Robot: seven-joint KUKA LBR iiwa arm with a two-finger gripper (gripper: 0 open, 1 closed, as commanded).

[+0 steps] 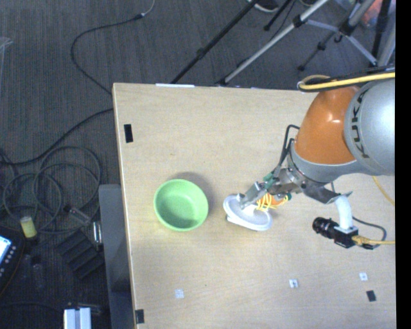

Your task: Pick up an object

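- Bench [212, 128]: a pale wooden top fills the centre and right of the frame, and its left edge runs down the middle left.
- Arm [376, 128]: it enters from the right edge at mid height. The grey body is at the far right, with the orange band [324, 132] just left of it.
- Gripper [255, 196]: it sits at the centre of the frame, slightly right, and points down and to the left. Its tip overlaps the upper rim of the white dish [247, 218]. Contact cannot be confirmed. Spread or pressed together: cannot be told, because the tip is small and cluttered with orange and yellow wiring.
- White dish: a small, shallow, oval item lying on the bench just below the centre of the frame. It is not lifted.
- Green bowl [182, 204]: a round bowl, upright with its opening upward, at centre left. It stands just beside the white dish on its left, and a narrow strip of bench shows between them.
- Black tape mark [128, 133]: a short strip near the upper left corner of the bench.
- Floor: dark carpet [51, 64] covers the left and top of the frame. Looped cables [61, 173] lie at middle left. Tripod legs [302, 19] cross the upper right.
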